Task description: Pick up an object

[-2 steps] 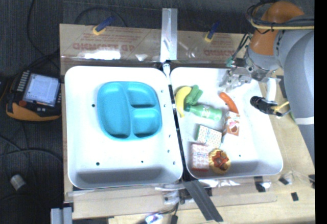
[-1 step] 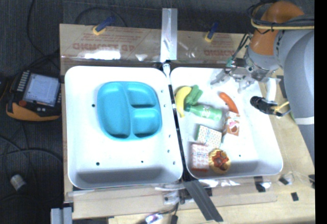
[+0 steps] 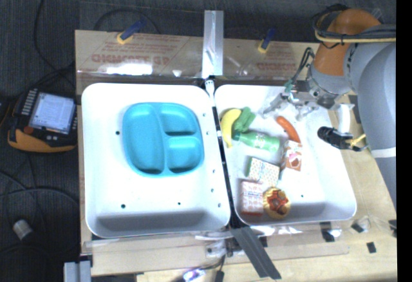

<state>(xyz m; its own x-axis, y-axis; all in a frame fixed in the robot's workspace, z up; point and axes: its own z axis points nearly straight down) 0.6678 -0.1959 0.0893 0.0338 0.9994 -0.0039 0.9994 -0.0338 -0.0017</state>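
In right bin [image 3: 335,174]: 1 banana [image 3: 229,122] (1 carrot [image 3: 288,128])

The grey arm [image 3: 380,100] enters at the worktop's right edge, its orange band [image 3: 341,39] near the far right corner. The pincer [image 3: 293,99] hangs low, its metal fingers [image 3: 278,102] spread apart, gripping nothing.

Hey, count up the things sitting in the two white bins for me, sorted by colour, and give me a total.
Blue, 1: sectioned plastic tray in the left bin.
Yellow, 1: banana.
Green, 2: small green piece; green bottle.
Orange-red, 1: carrot-shaped toy.
Printed or mixed colours, 4: small red-and-white carton; patterned packet; red-and-white box; round red-gold item.
Total: 9.
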